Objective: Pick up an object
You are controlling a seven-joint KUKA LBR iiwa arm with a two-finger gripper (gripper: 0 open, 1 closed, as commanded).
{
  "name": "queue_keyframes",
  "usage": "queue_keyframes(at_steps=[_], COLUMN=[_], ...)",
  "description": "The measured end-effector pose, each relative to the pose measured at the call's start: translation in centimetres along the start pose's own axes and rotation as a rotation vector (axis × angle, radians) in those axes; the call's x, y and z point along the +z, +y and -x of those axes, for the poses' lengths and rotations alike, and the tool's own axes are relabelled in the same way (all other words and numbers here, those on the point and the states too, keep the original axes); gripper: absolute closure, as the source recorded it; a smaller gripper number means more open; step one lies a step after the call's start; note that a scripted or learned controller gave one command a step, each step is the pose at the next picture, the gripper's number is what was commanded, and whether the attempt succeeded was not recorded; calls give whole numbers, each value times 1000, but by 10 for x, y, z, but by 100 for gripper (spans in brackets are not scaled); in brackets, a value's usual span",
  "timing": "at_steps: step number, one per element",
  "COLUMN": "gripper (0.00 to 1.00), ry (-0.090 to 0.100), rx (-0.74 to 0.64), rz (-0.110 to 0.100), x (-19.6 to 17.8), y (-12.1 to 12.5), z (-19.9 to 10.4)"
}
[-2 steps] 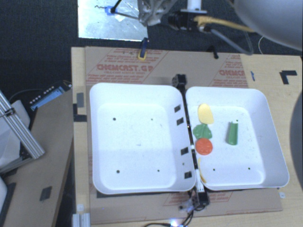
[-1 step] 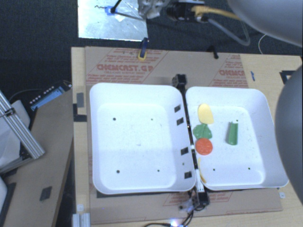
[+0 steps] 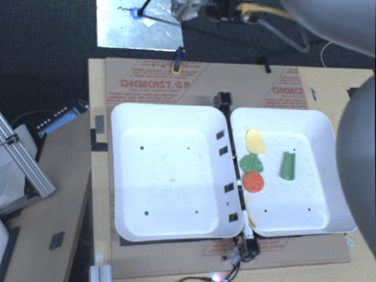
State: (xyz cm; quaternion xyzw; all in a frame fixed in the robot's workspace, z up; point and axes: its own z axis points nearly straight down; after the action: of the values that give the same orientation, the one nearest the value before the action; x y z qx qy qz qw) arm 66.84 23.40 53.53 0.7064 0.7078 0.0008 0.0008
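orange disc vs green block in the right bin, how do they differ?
Colour: the orange disc is orange-red, the green block dark green. Shape: the disc looks round and flat, the block long and narrow, standing taller. Place: the disc lies near the bin's left wall, touching a green leaf-shaped piece; the block sits apart, nearer the middle. Both rest in the right bin.

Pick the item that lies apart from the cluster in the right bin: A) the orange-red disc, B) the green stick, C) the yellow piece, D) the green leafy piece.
B: the green stick lies alone toward the bin's right side, while the yellow piece, green leafy piece and orange-red disc form a column by the right bin's left wall.
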Motion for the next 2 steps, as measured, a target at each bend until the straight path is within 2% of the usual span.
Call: queue_keyframes(at_steps=[1,2], gripper=[100,100], ry=[2,0], rx=[-3,1], rz=[-2,0], x=[-1,1], y=[-26,1], z=[0,0])
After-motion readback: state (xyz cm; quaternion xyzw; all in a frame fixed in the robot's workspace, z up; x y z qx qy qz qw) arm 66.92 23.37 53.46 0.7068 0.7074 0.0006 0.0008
